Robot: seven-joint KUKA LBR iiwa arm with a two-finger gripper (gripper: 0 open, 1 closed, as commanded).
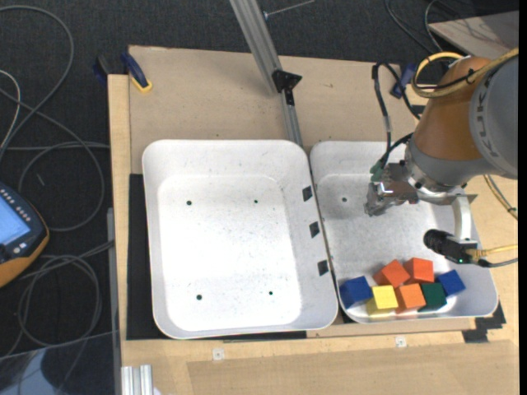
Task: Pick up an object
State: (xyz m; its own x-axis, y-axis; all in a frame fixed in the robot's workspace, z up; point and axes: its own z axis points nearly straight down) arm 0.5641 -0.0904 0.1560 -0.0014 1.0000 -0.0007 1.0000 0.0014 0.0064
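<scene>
A cluster of small blocks lies at the near end of the right bin (354, 220): a blue block (355, 290), a yellow block (384, 298), orange blocks (395, 273), a green block (433, 294) and another blue block (450, 281). My gripper (380, 197) hangs over the middle of the right bin, beyond the blocks and apart from them. Nothing shows between its fingers; from this angle their spacing is unclear.
The left bin (165, 171) lies beside the right one, with black clips (314, 230) along the shared rim. A slanted metal pole (262, 39) rises behind the bins. Cables hang by the arm at the right.
</scene>
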